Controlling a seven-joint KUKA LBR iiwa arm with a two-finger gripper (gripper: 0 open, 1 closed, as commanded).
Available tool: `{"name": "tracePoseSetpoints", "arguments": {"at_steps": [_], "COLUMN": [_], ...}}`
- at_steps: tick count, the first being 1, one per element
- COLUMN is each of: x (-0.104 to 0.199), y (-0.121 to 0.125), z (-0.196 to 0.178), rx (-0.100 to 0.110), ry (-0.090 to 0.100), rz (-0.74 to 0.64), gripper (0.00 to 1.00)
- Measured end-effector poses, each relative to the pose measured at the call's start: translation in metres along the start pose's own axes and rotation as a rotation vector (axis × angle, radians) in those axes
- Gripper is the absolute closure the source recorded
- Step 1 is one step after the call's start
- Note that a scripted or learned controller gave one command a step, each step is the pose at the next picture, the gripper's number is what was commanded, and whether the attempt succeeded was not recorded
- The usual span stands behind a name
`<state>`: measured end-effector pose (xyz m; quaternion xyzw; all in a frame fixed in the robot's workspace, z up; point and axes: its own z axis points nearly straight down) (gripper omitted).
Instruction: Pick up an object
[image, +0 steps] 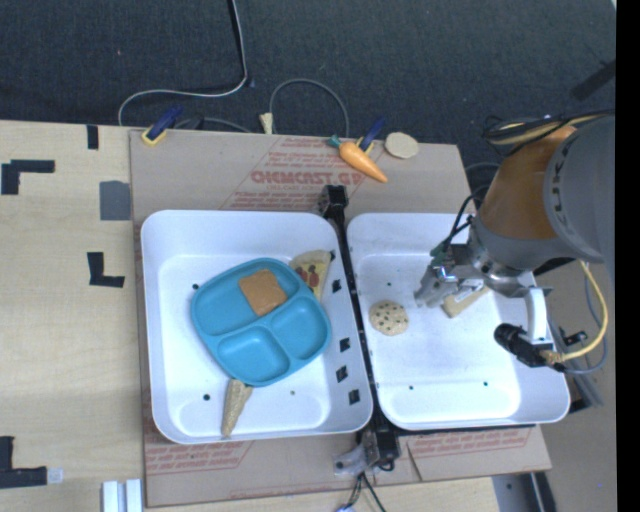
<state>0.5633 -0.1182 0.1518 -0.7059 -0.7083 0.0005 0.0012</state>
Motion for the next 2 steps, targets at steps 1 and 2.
{"name": "tracePoseSetpoints", "arguments": {"at_steps": [1, 2], "x": [0.0002, 0.0005], "y": [0.0002, 0.0003], "z": [-0.0093, -0.0185], "rx": [0.000, 0.001], "ry": [0.000, 0.000], "rz": [-0.001, -0.001], "gripper": [1.00, 1.00]}}
